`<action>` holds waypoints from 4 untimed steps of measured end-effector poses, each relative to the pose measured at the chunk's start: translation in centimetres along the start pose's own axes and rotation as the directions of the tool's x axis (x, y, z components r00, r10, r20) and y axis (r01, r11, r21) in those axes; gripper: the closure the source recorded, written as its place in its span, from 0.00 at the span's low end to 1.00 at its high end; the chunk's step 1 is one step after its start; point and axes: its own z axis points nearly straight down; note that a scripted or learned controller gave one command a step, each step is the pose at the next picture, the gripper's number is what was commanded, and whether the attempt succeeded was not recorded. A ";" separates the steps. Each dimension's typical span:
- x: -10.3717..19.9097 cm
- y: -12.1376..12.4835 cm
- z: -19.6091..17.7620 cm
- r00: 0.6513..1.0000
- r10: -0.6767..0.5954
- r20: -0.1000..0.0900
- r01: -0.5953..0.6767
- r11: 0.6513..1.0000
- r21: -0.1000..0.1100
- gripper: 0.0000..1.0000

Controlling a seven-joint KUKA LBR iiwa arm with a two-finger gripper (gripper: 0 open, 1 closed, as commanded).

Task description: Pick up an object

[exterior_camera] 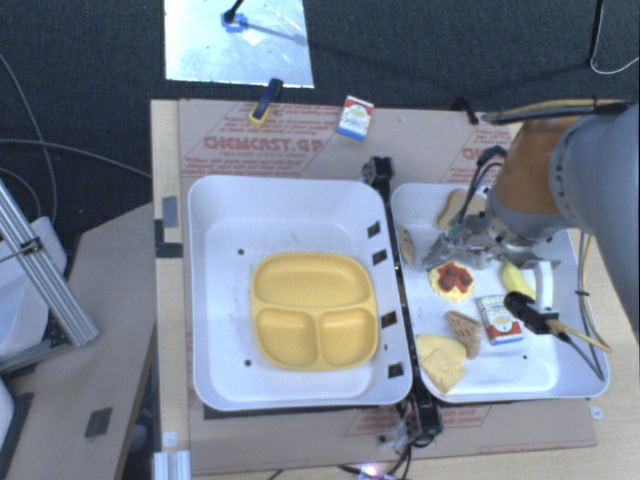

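In the camera view, the gripper hangs low in the right bin, right of frame centre, just above a red-and-yellow toy; whether it is spread or pressed together cannot be told. A yellow divided tray lies in the left bin.

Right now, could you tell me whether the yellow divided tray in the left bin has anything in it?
Empty. The yellow tray lies flat in the left bin, and all three compartments show bare yellow plastic.
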 end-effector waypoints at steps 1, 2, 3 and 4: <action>-1.1 6.6 -0.2 1.000 -0.005 0.001 0.005 1.000 -0.002 0.00; -1.1 6.2 -1.1 1.000 -0.004 -0.003 0.004 1.000 0.012 1.00; 0.8 2.8 -10.9 1.000 -0.004 -0.001 0.004 1.000 -0.009 1.00; 7.0 4.4 -10.1 1.000 -0.011 -0.003 0.011 1.000 -0.005 1.00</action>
